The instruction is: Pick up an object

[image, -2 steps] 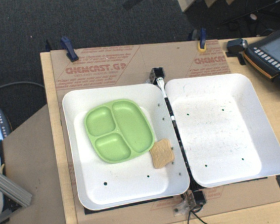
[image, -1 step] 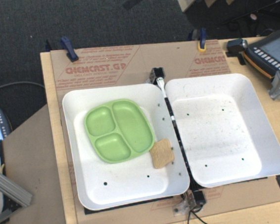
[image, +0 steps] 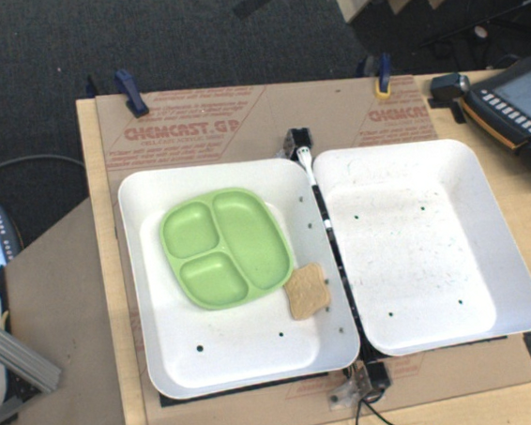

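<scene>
A green divided plate with three compartments lies in the left white bin, slightly left of the bin's middle. A small tan, roughly square piece that looks like a cracker or sponge rests on the bin floor, touching the plate's lower right edge.
The right white bin sits beside the left one, its floor speckled with dark marks. Both bins rest on a brown cardboard sheet clamped at the back. A black device with a screen lies at the far right.
</scene>
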Controlling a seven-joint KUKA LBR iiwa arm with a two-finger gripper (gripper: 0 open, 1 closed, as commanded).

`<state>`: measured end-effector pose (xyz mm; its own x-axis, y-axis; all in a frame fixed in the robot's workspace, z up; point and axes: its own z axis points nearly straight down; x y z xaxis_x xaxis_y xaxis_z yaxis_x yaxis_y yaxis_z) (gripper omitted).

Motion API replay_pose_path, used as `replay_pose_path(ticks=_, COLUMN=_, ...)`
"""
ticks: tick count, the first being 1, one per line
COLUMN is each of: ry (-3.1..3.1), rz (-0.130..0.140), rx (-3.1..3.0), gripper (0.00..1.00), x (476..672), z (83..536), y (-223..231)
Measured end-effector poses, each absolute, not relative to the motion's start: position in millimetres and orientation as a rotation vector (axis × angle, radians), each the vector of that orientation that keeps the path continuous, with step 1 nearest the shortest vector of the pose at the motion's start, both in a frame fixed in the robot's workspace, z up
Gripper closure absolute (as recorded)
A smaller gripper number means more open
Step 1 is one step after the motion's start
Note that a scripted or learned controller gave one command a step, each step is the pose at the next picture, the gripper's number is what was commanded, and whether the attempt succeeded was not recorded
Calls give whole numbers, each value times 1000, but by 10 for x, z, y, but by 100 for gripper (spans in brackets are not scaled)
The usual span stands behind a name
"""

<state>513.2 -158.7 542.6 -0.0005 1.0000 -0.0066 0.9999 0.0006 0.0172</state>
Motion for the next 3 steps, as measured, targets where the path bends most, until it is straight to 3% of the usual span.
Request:
replay_pose_path(ticks=1, ry=2227, rz=-5, rx=2224, gripper=100, x=4776, z=4723, y=-1331)
replay_pose_path(ticks=2, ry=2230, rz=-9, rx=2226, gripper=100, x=4787, z=3743, y=-1071)
replay_pose_path(ticks=3, ry=2211, rz=21, rx=2204, gripper=100, x=5152, z=5454, y=-948)
